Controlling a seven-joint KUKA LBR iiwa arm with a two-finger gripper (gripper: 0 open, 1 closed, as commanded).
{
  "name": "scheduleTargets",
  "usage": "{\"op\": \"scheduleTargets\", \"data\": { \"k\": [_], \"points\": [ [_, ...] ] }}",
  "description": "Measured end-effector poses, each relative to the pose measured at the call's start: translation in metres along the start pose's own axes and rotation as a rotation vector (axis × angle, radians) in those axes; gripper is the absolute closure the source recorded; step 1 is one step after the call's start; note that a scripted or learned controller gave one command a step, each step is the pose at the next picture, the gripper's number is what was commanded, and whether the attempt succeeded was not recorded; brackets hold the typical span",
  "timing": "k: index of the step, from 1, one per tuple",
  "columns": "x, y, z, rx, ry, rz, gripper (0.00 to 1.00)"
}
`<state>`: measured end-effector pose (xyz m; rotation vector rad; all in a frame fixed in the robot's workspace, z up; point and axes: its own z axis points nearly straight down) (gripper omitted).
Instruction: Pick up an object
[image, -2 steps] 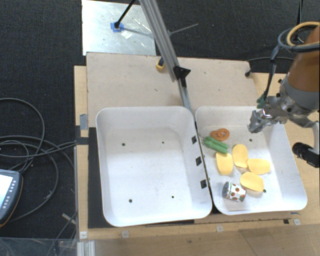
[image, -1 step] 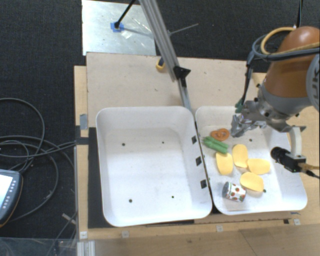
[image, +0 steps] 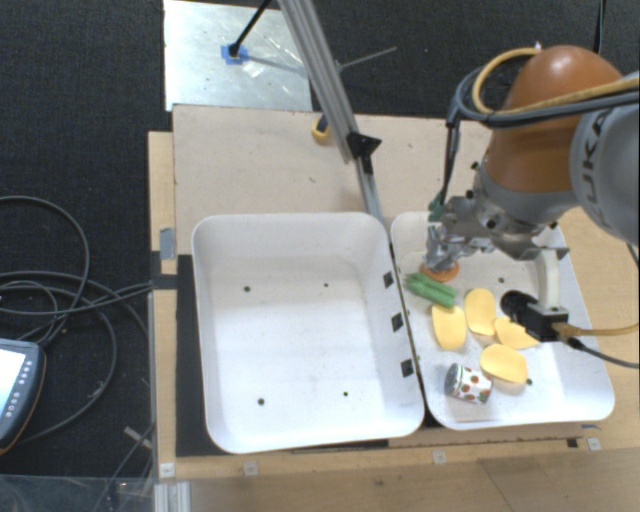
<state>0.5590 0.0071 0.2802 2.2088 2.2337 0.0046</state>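
Gripper (image: 440, 258): low in right bin (image: 590, 390), directly over orange piece (image: 440, 270); grip state cannot be told.
Progress: nothing lifted; pick outstanding.

A robotics lab: a plywood bench (image: 260, 160) with white bins (image: 300, 330), loose cables (image: 60, 290) on black matting.

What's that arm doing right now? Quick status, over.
Hand low in right bin, over orange piece. No grasp seen. Green piece, yellow pieces close alongside.
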Motion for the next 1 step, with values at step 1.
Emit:
{"op": "scheduleTargets", "data": {
  "k": [1],
  "points": [
    [0.0487, 0.0037, 0.0006, 0.000, 0.000, 0.001, 1.00]
  ]
}}
